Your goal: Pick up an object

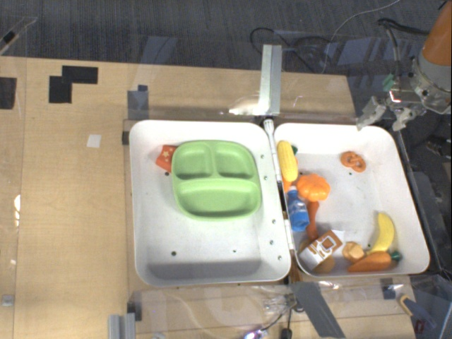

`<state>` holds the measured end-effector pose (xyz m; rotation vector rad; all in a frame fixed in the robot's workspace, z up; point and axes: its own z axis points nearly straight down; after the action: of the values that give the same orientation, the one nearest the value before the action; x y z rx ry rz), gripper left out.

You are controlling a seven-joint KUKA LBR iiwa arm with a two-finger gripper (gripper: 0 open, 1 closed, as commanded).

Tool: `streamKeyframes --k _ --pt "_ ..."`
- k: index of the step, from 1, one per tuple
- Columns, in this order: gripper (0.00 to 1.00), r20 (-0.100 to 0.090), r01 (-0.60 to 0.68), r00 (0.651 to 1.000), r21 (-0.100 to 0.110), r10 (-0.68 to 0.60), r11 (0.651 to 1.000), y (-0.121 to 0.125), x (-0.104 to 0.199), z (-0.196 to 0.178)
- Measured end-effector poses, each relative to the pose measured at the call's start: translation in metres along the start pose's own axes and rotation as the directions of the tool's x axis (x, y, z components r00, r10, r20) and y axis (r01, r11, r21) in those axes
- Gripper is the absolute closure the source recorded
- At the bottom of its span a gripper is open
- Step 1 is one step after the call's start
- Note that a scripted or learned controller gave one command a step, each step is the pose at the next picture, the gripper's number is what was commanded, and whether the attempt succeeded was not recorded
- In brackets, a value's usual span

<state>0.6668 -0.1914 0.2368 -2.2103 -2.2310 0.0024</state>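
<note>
Hovering over the far right corner of the right bin (395,147), the gripper (382,113) is sitting with its two fingers spread apart and nothing between them, so it isn't holding anything. Closest thing to it is the little orange pretzel-looking piece (353,161), lying on the bin floor a bit toward the camera and to the left, well clear of the fingers. Everything else you could grab is hanging out in that same right bin: a corn cob (287,160) is lying along the left wall, an orange pepper-ish thing (313,186) is sitting just beside it, and a blue bottle (297,211) is lying right below that, touching or nearly touching it. Down in the near part, a brown and white box (321,249) is leaning in the near left corner, a small tan lump (352,250) is next to it, a carrot (369,262) is lying along the near wall, and a banana (383,232) is curving up just above the carrot near the right wall. Over in the left bin (152,210), a green divided plate (215,178) is taking up the middle, with a red-orange piece (164,159) poking out at its upper left edge. The grey arm with the orange band (438,44) is coming in from the upper right.
</note>
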Motion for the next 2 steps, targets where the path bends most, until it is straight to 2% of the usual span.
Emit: streamKeyframes --k 1,2 --pt "0.00 -0.001 0.049 0.999 0.002 -0.049 0.999 -0.007 0.058 0.091" --pt "0.00 0.001 0.084 0.996 -0.013 -0.084 0.996 -0.059 0.082 0.147"
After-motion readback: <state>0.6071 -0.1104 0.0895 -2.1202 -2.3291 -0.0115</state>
